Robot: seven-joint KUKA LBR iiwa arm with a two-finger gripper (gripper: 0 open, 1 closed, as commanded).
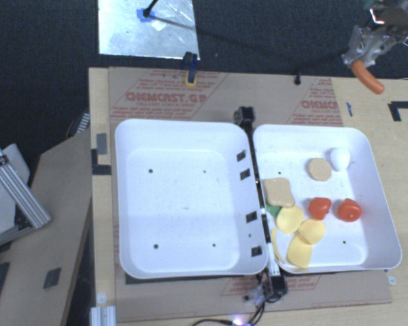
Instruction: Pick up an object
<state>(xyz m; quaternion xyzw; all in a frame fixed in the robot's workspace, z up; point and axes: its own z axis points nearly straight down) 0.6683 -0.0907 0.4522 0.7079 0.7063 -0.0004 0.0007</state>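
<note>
Yellow pieces [300, 240] lie nearest, at the front of the right bin [377, 202], with a tan slice [279, 191], two red pieces [333, 209], a tan disc [319, 169] and a white ball [339, 158] behind them. Beside it sits the left bin [183, 199] on the worktop [68, 202]. Up at the far right, above the worktop's back edge, the pincer [364, 63] pinches an orange carrot [368, 79] that hangs tilted from it.

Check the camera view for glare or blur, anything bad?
Camera view: the foil sheet beyond the bench glares bright; the white egg nearly washes out against the right bin; the gripper with the orange carrot is soft; bins evenly lit, faint shadows.
</note>
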